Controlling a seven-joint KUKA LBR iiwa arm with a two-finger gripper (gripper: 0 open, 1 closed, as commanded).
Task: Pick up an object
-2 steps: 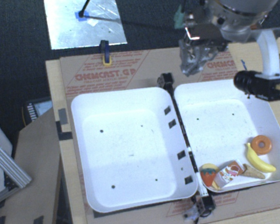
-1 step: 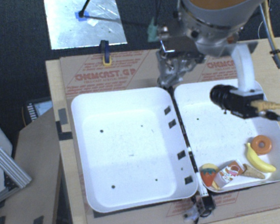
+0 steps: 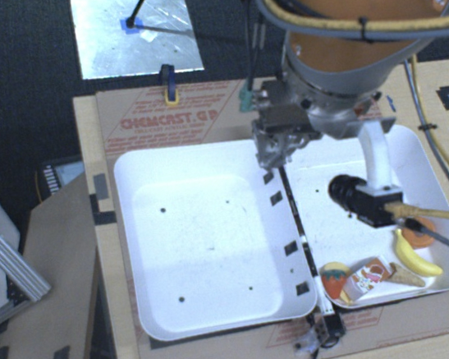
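We see the gripper (image 3: 271, 153) at upper centre, above the bins' shared wall; we cannot tell if it is apart or together. The banana (image 3: 416, 256), packet (image 3: 366, 277) and round orange toy (image 3: 336, 280) lie lower right, in the right-hand bin (image 3: 325, 237).

Yellow banana (image 3: 416, 256) lies flat nr front-right corner of right bin (image 3: 325, 231), small orange pc (image 3: 420, 230) just behind. Along front wall, close together: round orange fruit (image 3: 335, 280), red-white packet (image 3: 366, 277), tan cone-shaped item (image 3: 405, 276).

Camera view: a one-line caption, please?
Gripper above the divider separating left bin from right bin, whose near corner holds a banana and packet.
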